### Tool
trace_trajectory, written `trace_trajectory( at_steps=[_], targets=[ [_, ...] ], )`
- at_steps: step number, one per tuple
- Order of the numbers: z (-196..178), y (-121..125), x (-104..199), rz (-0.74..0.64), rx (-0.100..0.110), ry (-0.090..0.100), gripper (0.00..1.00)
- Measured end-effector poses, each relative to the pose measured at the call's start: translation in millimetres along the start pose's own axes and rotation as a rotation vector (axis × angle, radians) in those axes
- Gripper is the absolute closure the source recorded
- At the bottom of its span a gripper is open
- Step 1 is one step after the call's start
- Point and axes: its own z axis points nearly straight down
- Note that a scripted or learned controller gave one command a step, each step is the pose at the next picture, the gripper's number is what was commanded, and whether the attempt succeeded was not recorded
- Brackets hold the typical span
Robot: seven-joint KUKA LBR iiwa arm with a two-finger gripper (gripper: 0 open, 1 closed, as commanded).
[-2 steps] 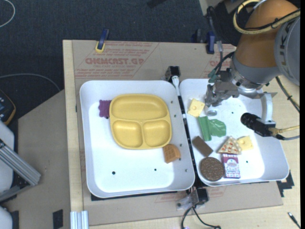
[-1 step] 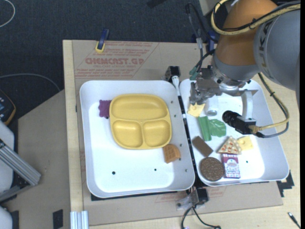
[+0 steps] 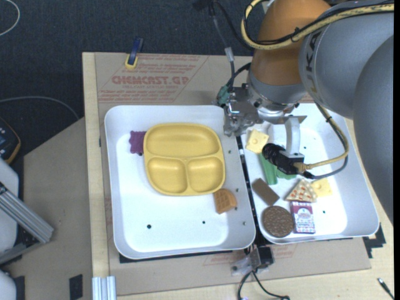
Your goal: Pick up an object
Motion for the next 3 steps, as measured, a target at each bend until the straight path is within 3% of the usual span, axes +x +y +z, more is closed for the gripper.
trace_trajectory(
  at_steps=[3],
  targets=[
    [1,-2,-3,0.006,0.004,-0.001,1.0]
  ],
)
